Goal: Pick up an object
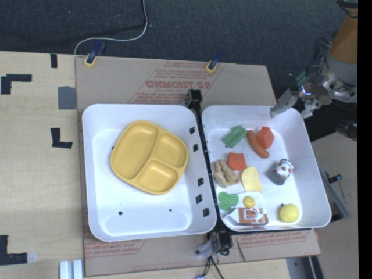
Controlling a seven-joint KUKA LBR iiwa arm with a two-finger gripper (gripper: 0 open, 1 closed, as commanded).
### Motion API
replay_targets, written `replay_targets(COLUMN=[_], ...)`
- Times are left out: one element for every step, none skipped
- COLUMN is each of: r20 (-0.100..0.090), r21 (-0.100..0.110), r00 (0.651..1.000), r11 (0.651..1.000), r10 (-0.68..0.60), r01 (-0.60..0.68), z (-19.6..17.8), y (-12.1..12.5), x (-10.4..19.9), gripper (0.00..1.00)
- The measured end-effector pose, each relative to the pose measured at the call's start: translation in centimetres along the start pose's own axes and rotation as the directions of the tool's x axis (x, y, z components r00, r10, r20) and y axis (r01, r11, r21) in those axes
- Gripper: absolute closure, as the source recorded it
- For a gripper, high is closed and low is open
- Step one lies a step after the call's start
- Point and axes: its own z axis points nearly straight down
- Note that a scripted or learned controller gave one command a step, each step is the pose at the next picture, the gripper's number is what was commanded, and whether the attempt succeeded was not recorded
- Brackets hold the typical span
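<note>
My claw (290,100) hangs over the far right corner of the right bin (311,156); how wide it stands I cannot tell. It grips nothing. The small toy foods lie below and to its left: a green piece (234,136), an orange sausage (257,144), a red block (265,136). They crowd together, so I judge a descent could nudge two at once or catch the bin wall.

And this is a robotics lab setup: two white bins (93,173) sit on a cardboard sheet (174,80) clamped to the desk (35,115) behind them, black tape marks left of the bins, a cable (139,16) trailing beyond.
</note>
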Motion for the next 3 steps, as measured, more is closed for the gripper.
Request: replay_targets(r20=[-0.001, 0.003, -0.002], r21=[0.007, -0.003, 0.009], r00=[1.0, 1.0, 1.0], r11=[1.0, 1.0, 1.0], r10=[0.001, -0.001, -0.004], r01=[-0.001, 0.001, 0.004], z=[8.1, 18.2, 17.9], y=[-1.0, 0.3, 3.4], x=[-1.5, 0.6, 7.5], gripper=[0.0, 0.0, 0.0])
